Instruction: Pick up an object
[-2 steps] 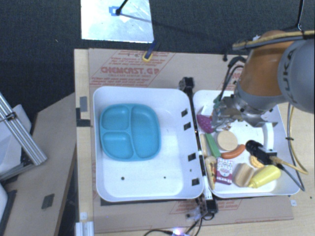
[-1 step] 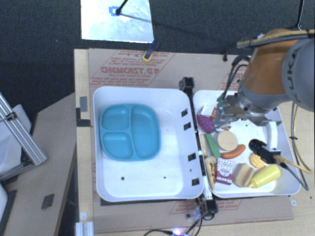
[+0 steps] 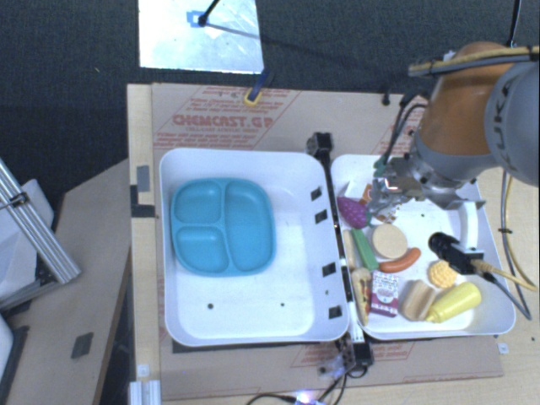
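1. Camera view looks down on the gripper [image 3: 386, 197], low over the far left part of the right bin [image 3: 439, 327]. The wrist hides its opening, so I cannot tell whether it is wide or narrow. Nothing is seen held in it.
2. The task names no single thing. I judge the likeliest targets to be the nearest ones: a purple toy vegetable [image 3: 353, 212] just beside the gripper toward the divide between the bins, and a round beige disc [image 3: 390, 241] just on its near side.
3. More toy food crowds the near part of that bin: a green stick [image 3: 364, 248], a red sausage [image 3: 400, 261] touching the disc, a red carton [image 3: 384, 294], a bread roll [image 3: 416, 300], a yellow waffle [image 3: 441, 273] and a yellow bottle [image 3: 456, 301].
4. They lie at odd angles, several touching, probably tipped in loose to serve as random picking targets. That closeness means a descent on one piece could nudge its neighbour.
5. The left bin [image 3: 295, 285] carries a blue divided plate [image 3: 224, 226], flat and toward its left side, well apart from the arm.
6. Both bins sit side by side on a cardboard sheet [image 3: 228, 116] with red print, which lies on a pale table [image 3: 97, 226].
7. Around the table is dark carpet [image 3: 67, 57], with a silvery sheet [image 3: 202, 24] lying on it at the far side and an aluminium frame [image 3: 34, 234] at the left.
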Motion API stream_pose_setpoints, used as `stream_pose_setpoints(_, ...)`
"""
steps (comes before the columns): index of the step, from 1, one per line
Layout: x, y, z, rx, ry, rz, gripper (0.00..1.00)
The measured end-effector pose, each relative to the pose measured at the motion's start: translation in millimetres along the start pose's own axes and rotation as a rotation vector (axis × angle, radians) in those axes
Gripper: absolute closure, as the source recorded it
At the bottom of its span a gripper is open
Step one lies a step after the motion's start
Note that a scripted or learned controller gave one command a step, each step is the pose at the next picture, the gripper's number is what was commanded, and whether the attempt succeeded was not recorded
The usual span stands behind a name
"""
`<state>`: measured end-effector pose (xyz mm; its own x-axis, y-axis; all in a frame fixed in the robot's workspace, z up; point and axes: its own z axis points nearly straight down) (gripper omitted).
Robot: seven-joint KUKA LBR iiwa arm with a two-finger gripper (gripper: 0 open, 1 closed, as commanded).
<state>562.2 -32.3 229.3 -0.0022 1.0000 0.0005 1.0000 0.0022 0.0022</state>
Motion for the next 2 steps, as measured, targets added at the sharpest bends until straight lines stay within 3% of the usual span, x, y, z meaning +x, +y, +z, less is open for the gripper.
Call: stream_pose_setpoints(2, 7.7, -2.1, 14.6, 0.002, 0.000, 0.000, 1.00)
